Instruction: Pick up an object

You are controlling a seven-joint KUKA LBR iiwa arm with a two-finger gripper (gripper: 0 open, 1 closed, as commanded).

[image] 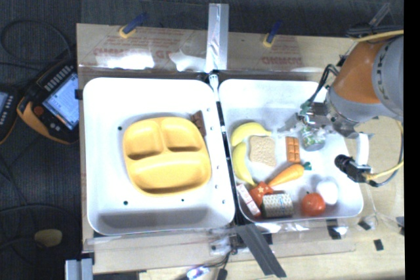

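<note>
My arm reaches into the right bin (289, 92), the claw (314, 131) low over its upper right part; nothing picked up yet.

I see a greenish, glassy small thing (314, 139) right at my claw, but I cannot tell whether the claw is wide, narrow, or gripping it. The pickable toys lie in this bin: a banana (241, 144), a bread slice (264, 151), a carrot (287, 174), a tomato (313, 204) and a white egg (327, 191) nearer the front. The left bin (98, 160) holds a yellow tray (166, 153). I judge this the approach-and-grasp step; next I need a firm close on one item, then a straight lift.
</note>
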